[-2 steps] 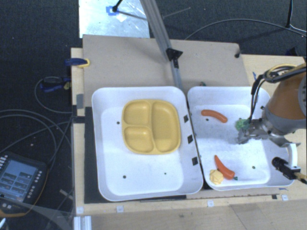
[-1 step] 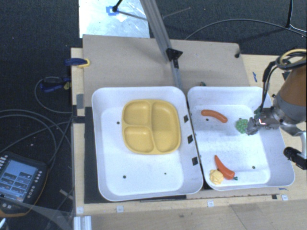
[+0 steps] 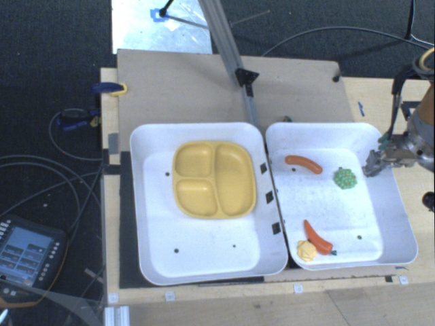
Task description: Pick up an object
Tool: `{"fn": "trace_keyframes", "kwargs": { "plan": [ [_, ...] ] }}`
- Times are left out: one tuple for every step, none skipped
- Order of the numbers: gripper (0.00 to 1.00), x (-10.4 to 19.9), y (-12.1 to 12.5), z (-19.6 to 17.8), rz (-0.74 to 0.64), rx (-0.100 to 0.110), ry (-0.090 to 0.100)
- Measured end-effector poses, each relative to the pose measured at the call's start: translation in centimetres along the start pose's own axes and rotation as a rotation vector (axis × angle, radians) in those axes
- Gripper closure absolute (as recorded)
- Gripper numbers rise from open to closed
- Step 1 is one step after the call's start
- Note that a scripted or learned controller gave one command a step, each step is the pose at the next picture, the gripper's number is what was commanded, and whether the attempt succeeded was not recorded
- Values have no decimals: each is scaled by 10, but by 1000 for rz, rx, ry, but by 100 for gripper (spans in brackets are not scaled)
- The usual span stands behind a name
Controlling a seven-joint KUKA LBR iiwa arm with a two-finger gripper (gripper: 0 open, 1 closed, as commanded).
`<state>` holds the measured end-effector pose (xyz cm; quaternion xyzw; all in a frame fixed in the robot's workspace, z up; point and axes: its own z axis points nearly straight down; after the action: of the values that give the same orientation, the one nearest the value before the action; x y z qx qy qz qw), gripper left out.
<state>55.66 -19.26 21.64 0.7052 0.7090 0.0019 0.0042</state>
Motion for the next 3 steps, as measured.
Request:
{"fn": "trace_keyframes", "kwargs": {
  "plan": [
    [100, 0, 2, -47, 0, 1, 1],
    [100, 62, 12, -40, -6, 7, 5],
    [100, 116, 16, -45, -6, 6, 5]
  ]
}}
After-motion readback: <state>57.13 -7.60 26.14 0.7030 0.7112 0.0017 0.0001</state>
